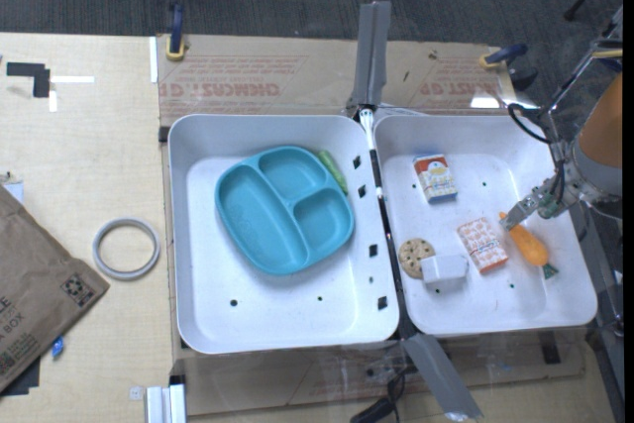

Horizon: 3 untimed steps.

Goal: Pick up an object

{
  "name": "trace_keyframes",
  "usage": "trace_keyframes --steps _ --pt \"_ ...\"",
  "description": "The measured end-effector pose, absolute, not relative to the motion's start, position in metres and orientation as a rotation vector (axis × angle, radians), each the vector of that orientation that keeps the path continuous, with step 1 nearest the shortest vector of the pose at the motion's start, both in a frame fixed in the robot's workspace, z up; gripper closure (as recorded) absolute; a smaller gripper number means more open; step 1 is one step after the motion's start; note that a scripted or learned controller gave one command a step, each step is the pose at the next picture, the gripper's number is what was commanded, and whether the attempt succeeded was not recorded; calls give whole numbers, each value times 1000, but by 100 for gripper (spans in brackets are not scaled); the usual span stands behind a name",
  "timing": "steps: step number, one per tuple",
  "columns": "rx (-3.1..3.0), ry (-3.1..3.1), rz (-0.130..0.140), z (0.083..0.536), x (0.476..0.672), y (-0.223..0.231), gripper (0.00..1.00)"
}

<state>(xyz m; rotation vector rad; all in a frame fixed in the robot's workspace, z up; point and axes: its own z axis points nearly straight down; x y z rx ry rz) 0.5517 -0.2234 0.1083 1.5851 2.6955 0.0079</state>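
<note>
The counter point(79, 163) is seen to carry two white bins side by side. In the left bin point(198, 312) a blue divided plate point(285, 208) is laid, with a green item tucked at its far right edge. In the right bin point(555, 307) a small red-and-white carton point(435, 178), an orange-patterned packet point(482, 244), a grey block point(445, 270), a cookie point(415, 256) and an orange carrot point(528, 244) are spread. The hand point(530, 207) is held just above the carrot's far end; whether it is apart or together cannot be told.
</note>
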Motion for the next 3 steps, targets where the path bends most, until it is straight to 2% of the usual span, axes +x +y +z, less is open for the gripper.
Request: trace_keyframes --steps 1,2,3 --pt "1508 2748 2 94 511 -211 100" --pt "1916 2488 -1 209 518 -155 100" --pt "2048 2382 -4 237 607 -120 100"
